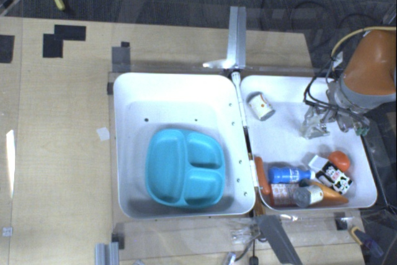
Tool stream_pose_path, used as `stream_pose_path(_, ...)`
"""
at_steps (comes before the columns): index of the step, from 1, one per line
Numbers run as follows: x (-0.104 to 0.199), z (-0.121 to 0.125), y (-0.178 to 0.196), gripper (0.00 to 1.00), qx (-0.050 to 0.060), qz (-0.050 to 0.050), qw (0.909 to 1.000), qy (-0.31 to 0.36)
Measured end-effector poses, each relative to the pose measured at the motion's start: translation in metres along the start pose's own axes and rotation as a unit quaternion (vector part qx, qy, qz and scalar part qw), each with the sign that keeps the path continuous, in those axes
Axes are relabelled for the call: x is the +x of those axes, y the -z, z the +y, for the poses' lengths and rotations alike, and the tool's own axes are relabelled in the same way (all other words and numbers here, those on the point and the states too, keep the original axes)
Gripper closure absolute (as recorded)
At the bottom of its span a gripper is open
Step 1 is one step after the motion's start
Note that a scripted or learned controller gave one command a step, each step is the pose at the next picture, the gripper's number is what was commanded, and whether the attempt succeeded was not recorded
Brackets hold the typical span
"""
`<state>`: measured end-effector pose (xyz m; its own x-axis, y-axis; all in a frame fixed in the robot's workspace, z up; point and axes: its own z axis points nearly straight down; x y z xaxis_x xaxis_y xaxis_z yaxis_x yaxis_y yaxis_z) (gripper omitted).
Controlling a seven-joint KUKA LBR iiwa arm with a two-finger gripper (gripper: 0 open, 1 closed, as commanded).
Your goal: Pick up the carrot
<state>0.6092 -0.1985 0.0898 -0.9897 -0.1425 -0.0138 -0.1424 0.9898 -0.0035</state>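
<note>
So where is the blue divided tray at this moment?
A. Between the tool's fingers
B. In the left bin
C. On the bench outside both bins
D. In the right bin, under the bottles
B: the blue divided tray lies flat on the floor of the left bin, apart from the clutter in the right bin.

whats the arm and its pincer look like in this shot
The arm is grey with a broad orange band above the wrist. Black cables loop around its left side. The pincer below it is pale, silvery metal, small beside the bulky wrist. No markings can be made out on either.
</note>
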Motion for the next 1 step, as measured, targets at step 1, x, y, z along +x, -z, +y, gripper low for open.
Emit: stream_pose_path(1,-0.0478,-0.0126,0.0027,1.00,-0.001,0.001,0.9999,0.012)
